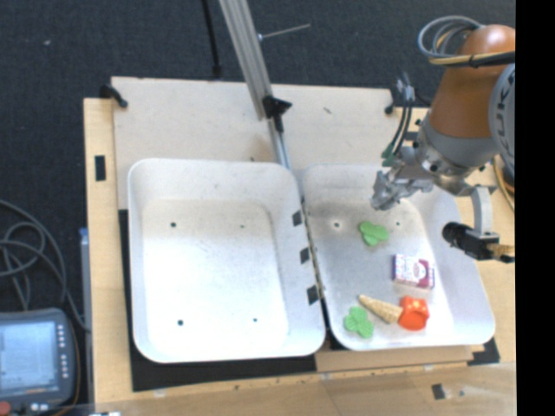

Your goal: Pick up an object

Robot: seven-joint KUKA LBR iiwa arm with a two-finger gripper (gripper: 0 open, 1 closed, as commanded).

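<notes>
Fingers poised over right bin, opening impossible to tell, nothing visibly held; small green leaf-shaped piece lying flat just below

Slanted metal pole behind the bins, cables (perhaps a pendant) lower left.

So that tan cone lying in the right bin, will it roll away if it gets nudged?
Probably. The tan cone lies on its side on the bin's smooth floor, so a push would likely swing it in an arc around its narrow tip. Its wide end sits against the orange piece, which may check it. It looks small and probably light.
</notes>
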